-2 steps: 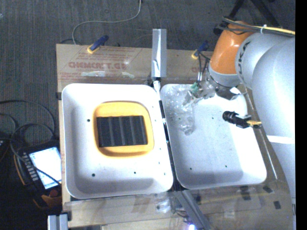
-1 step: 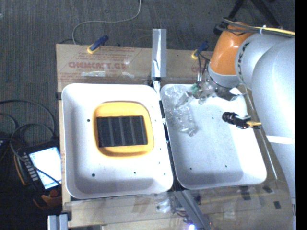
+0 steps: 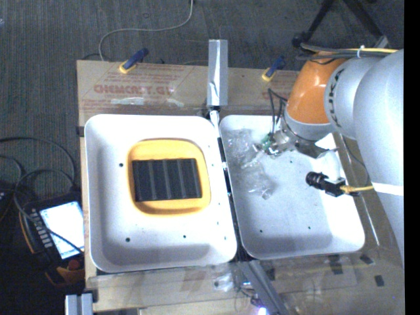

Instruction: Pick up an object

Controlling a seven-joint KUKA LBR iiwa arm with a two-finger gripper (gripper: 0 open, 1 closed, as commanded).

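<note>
A yellow rounded block with a black ribbed top (image 3: 168,176) lies flat in the middle of the left bin (image 3: 105,228). In the right bin (image 3: 308,238), crumpled clear plastic pieces (image 3: 251,161) are spread over the upper left part. My gripper (image 3: 274,143) hangs low under the orange-banded wrist (image 3: 312,97), at the right edge of that clear plastic near the bin's back wall. Its tip is small and partly lost against the plastic, and nothing can be made out held in it.
A black plug on a yellow lead (image 3: 323,180) hangs over the right side of the right bin. A metal post (image 3: 216,74) stands behind the divide between the bins. Blue clamps (image 3: 133,60) hold the brown backboard. A lit tablet (image 3: 60,225) lies on the floor at left.
</note>
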